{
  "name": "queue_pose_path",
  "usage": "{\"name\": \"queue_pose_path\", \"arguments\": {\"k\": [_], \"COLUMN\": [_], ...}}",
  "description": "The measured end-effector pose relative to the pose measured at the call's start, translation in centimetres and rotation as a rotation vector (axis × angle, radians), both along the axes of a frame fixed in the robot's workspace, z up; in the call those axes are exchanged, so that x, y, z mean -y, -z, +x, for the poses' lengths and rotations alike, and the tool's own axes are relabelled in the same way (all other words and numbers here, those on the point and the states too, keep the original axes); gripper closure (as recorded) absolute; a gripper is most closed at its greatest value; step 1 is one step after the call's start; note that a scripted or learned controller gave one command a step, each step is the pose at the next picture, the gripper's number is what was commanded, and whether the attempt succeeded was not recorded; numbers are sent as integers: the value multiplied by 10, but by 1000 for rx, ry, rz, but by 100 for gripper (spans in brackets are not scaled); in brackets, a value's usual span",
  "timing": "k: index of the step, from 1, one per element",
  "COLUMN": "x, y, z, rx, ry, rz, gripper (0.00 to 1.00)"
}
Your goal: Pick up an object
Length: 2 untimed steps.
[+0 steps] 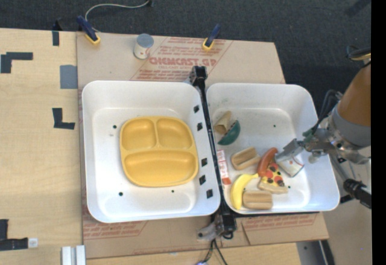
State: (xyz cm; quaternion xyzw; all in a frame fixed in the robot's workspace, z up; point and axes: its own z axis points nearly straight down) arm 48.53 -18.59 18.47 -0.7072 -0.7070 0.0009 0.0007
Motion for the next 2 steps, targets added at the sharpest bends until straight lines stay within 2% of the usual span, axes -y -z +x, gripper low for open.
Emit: {"name": "queue_pose_path", "arguments": {"k": [1, 2], "x": [5, 6], "y": [98, 88], "z": [33, 33], "rx": [9, 9], "ry": [-2, -2], "rz": [-2, -4], "gripper": [0, 100]}}
